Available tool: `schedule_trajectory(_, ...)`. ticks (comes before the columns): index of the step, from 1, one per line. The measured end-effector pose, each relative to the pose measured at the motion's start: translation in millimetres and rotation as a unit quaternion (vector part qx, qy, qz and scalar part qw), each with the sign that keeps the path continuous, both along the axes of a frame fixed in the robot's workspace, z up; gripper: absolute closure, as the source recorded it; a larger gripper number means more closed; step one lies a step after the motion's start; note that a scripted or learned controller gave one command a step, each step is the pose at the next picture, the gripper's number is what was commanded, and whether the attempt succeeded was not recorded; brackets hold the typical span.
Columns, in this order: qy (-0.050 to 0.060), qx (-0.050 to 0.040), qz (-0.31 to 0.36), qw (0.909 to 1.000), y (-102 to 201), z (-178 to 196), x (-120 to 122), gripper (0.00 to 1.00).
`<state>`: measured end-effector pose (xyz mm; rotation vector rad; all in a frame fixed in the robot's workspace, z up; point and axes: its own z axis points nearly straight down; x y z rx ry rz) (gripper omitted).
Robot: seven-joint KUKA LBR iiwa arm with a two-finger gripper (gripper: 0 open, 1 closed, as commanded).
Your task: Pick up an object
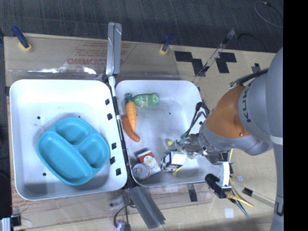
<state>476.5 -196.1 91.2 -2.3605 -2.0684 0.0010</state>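
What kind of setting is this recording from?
Likely a robotics lab bin-picking bench: two shallow white bins sit side by side on a clamped board, toy food such as an orange plastic carrot lies in one, and a grey-and-orange robot arm reaches in.

Two white bins (19,129) sit on a tan bench (57,49) printed with faded red lettering and black squares. The blue divided tray (72,149) is a flat turquoise. An orange carrot (130,121), a pale green bottle (146,99) and a red-and-white carton (148,161) — all bright. The arm (250,114) is grey, banded orange.
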Motion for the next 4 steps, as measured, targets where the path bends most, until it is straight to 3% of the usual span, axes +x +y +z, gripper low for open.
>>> schedule_trajectory(1,0.0,0.0,0.022,0.9998,15,0,69,0.0)
schedule_trajectory(2,0.004,-0.0004,0.07,0.9975,23,-1,178,0.0)
schedule_trajectory(3,0.0,-0.0003,0.014,0.9999,33,0,105,0.0)
schedule_trajectory(4,0.001,-0.0003,-0.015,0.9999,20,0,44,0.0)
